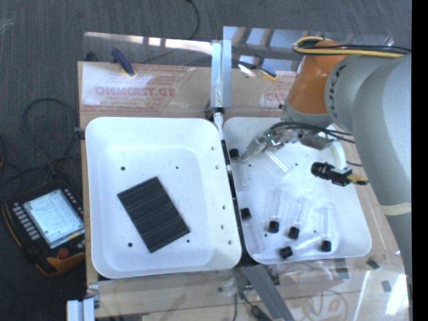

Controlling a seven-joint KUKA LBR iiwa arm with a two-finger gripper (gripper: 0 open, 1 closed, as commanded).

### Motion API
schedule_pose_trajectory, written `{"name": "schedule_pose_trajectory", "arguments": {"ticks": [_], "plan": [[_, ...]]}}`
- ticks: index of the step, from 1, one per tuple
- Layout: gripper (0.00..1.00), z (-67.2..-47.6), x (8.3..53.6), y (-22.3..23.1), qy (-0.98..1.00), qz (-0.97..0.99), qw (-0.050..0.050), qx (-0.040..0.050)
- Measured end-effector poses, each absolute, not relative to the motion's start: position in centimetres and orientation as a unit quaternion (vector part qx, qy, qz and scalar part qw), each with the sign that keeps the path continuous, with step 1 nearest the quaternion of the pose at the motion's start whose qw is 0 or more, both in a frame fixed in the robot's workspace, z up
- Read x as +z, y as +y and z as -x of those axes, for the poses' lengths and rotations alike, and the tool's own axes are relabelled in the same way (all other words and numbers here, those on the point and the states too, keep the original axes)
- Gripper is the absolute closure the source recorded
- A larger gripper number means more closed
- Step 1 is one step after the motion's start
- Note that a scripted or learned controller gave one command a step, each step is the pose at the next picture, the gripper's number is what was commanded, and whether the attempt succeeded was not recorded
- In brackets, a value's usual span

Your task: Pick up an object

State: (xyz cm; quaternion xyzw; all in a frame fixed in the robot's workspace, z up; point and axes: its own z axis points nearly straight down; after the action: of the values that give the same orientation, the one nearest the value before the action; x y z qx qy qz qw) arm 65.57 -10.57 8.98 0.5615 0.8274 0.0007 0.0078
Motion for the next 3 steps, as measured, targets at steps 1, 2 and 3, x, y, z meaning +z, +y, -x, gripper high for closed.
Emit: {"name": "schedule_pose_trajectory", "arguments": {"ticks": [1,2,3], "plan": [[1.00,-65.68,10.08,-10.49,0.827,-0.562,0.009,0.0020],[0.00,-65.68,10.07,-10.48,0.827,-0.562,0.009,0.0020],[1.00,-65.69,10.97,-10.41,0.827,-0.562,0.009,0.0029]]}}
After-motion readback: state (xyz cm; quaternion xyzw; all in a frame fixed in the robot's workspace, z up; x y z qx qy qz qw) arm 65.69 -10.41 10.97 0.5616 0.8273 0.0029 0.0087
